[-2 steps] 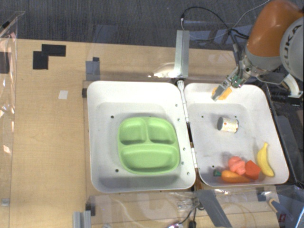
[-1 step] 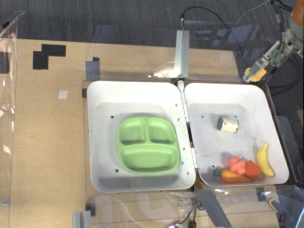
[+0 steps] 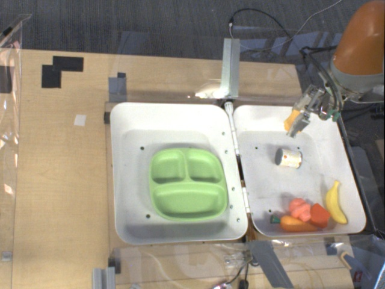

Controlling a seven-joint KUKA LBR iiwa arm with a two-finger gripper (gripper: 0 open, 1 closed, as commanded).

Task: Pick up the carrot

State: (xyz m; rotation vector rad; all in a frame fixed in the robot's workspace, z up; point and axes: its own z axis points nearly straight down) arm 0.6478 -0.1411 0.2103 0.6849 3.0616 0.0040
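A: What have you got on the bench?

B: Two white bins side by side. Left bin carries a green divided plate at its centre, three compartments.

A: And the right bin?

B: Your arm comes in over its far right corner, grey w/ orange band. Gripper hangs over the bin's far edge, tilted down toward the left. Something orange-yellow sits at its tip, but you can't tell whether the fingers are spread or pressed together, or pinching it.

A: Loose items?

B: Banana along the right edge toward the near corner, upright-ish curve. Carrot lies flat against the near edge, approx mid-way along, well apart from the gripper. Just behind it, touching, a pink-red lumpy item and a red one btwn carrot and banana. A small white-and-grey cylinder lies on its side near the bin's centre.
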